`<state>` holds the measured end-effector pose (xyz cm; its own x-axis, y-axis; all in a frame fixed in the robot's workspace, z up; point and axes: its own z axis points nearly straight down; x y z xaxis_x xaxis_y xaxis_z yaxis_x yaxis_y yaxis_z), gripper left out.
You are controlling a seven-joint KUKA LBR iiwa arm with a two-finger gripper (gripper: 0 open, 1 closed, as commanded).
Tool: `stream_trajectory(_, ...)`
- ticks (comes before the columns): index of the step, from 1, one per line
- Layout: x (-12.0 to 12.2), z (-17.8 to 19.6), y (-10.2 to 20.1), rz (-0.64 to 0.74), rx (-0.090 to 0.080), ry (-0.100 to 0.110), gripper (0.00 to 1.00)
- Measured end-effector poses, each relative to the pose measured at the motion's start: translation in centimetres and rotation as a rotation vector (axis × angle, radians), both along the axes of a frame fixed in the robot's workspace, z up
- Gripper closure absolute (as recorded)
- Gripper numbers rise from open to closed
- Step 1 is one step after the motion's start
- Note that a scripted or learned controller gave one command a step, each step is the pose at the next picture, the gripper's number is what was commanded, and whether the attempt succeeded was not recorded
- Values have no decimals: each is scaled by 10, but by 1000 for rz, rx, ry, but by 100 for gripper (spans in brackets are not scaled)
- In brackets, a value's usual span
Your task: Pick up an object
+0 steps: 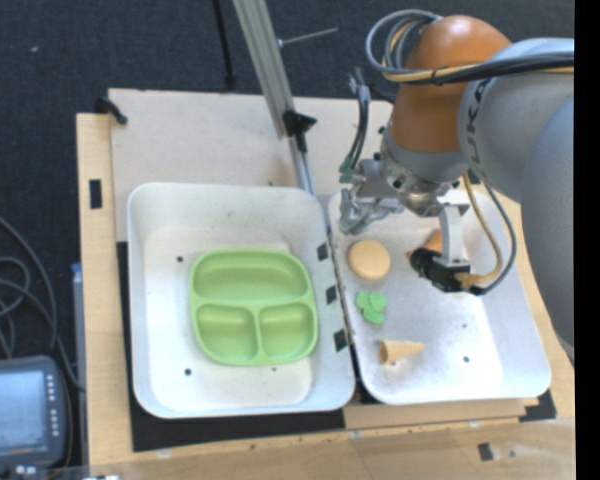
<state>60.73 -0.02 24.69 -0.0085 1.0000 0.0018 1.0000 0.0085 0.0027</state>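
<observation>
Camera view: gripper (363, 211) state unclear, wrist hiding the right bin's (500, 368) far edge.

Arm bent low (orange band up), gripper (358, 214) down

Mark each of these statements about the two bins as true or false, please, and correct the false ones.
1. The green divided tray lies in the left bin. True.
2. The tan round bun lies in the left bin. False: it lies in the right bin.
3. The small green item lies between the bun and the cone. True.
4. The cone rests on the green tray. False: it lies on the right bin's floor.
5. The gripper is above the right bin's upper left part. True.
</observation>
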Motion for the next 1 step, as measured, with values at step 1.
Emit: stream_trajectory(1, 4, 9, 52, 0, 0, 1, 100)
